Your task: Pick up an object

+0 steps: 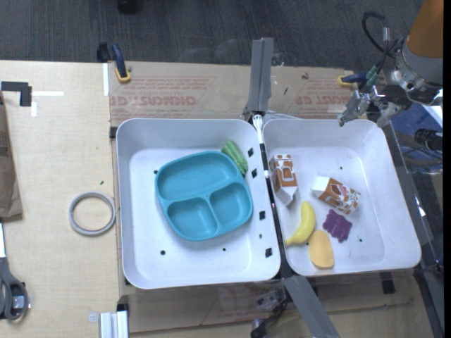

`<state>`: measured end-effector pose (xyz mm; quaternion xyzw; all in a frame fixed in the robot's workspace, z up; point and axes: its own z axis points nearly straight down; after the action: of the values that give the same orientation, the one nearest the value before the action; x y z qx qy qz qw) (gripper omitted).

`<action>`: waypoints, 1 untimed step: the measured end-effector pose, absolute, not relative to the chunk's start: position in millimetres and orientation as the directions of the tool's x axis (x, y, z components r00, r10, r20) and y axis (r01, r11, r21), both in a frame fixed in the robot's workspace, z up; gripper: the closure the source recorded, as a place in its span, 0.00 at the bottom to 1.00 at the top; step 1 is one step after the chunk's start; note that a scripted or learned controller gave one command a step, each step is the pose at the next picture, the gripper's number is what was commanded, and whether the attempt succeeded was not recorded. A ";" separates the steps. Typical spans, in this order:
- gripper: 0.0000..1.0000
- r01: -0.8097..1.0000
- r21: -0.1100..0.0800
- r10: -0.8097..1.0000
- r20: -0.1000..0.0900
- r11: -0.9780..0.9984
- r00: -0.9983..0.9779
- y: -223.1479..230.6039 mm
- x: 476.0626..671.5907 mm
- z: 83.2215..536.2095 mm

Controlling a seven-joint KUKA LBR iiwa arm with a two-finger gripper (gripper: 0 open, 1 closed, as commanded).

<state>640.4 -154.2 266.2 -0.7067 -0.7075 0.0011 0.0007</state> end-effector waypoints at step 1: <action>0.00 1.000 -0.003 1.000 0.000 -0.029 0.029 -121.3 595.2 153.8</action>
<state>595.2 -121.3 153.8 -0.7171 -0.6969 0.0013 0.0011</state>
